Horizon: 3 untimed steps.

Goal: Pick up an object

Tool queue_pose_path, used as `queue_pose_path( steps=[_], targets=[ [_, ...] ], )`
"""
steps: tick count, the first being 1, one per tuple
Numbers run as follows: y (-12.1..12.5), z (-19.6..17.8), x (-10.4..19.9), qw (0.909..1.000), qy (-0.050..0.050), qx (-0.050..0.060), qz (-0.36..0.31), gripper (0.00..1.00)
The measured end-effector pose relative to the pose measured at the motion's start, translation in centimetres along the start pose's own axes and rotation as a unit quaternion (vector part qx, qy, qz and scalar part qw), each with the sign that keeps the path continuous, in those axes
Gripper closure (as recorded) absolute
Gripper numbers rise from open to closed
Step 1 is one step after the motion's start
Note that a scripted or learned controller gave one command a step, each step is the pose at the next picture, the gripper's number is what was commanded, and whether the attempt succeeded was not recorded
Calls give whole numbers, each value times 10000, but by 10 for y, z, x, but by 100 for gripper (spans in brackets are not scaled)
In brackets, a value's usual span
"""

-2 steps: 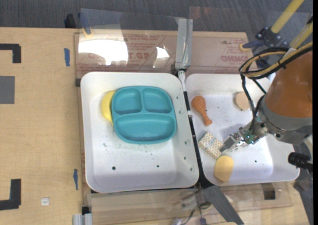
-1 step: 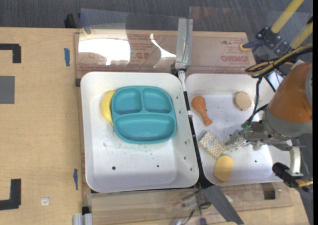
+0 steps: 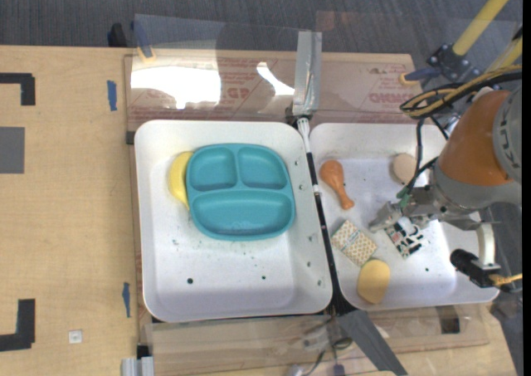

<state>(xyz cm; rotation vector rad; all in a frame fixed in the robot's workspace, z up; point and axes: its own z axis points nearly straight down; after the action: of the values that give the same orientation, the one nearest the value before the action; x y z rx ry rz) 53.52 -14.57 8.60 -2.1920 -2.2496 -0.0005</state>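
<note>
My right bin (image 3: 431, 287) holds an orange drumstick (image 3: 336, 181) lying slantwise at its far left and a beige egg (image 3: 403, 168) to the right of it. Nearer lie a patterned packet (image 3: 355, 241), a yellow lump (image 3: 374, 280) and a black-and-white piece (image 3: 406, 236).

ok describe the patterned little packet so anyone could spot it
Look in the right-hand white bin, near its left wall. The patterned packet lies flat between the orange drumstick toy above and the yellow rounded piece below. It alone is square-cornered and speckled.
</note>
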Motion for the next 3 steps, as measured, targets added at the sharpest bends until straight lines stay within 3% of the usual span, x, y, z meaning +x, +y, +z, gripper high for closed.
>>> queue_pose_path(
  steps=[1,2,3],
  targets=[
    [16,-37,7,9897,-2,12,-1430,0],
    [-22,0,-9,9979,13,-17,-652,0],
    [-22,-7,-11,9979,6,-10,-643,100]
  ],
)
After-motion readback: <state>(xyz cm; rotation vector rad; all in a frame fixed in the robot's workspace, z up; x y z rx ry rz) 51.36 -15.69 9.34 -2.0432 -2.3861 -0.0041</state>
